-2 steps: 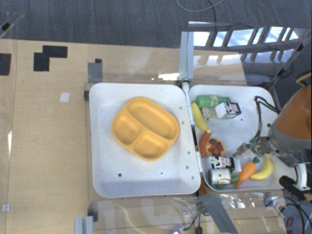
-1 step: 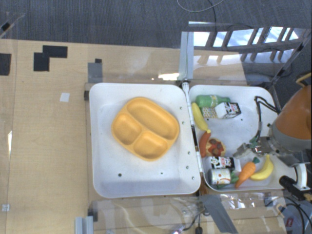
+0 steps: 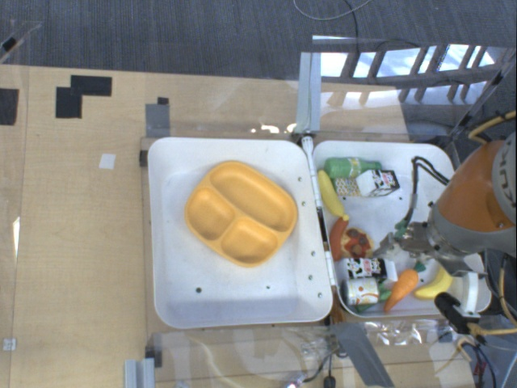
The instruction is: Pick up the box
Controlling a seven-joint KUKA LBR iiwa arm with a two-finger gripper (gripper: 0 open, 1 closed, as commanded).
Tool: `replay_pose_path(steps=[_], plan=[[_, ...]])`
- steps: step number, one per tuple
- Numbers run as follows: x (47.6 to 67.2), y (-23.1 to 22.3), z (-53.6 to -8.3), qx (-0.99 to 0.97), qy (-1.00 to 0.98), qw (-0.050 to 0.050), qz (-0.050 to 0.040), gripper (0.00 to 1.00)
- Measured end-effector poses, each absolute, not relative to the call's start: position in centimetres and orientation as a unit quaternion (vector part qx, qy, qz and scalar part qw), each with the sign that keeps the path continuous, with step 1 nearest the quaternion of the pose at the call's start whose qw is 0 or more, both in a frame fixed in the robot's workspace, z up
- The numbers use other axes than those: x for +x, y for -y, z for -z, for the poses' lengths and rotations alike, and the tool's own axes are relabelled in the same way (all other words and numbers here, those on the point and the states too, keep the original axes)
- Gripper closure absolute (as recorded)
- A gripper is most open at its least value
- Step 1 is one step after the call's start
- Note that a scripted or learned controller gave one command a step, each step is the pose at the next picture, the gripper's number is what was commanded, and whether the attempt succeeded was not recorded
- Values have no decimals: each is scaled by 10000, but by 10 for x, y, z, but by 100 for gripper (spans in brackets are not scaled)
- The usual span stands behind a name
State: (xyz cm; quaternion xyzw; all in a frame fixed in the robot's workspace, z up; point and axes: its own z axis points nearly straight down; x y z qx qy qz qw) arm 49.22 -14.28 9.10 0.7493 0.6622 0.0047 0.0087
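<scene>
The box [image 3: 368, 183], a small white carton with black print, lies near the far end of the right bin [image 3: 420, 153], just below a green bottle [image 3: 351, 167]. My gripper [image 3: 406, 246] hangs low over the near half of that bin, under the orange-banded wrist [image 3: 477, 200]. It sits well to the near right of the box and apart from it, above a carrot [image 3: 401, 288] and beside a small can [image 3: 363, 280].
The left bin [image 3: 170, 297] holds a yellow divided plate [image 3: 241, 211]. In the right bin a yellow banana [image 3: 331, 196] lies along the left wall, a red fruit [image 3: 349, 239] below it, and another banana [image 3: 436, 284] at the near right. Cables trail by the arm.
</scene>
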Motion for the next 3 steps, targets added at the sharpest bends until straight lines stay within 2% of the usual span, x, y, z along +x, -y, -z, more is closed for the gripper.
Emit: replay_pose_path(steps=[1,2,3], plan=[[492,159,-91,7342,-6789,57,-58,0],[493,166,-91,7127,-7015,62,-59,0],[492,193,-91,6669,-7451,68,-47,0]])
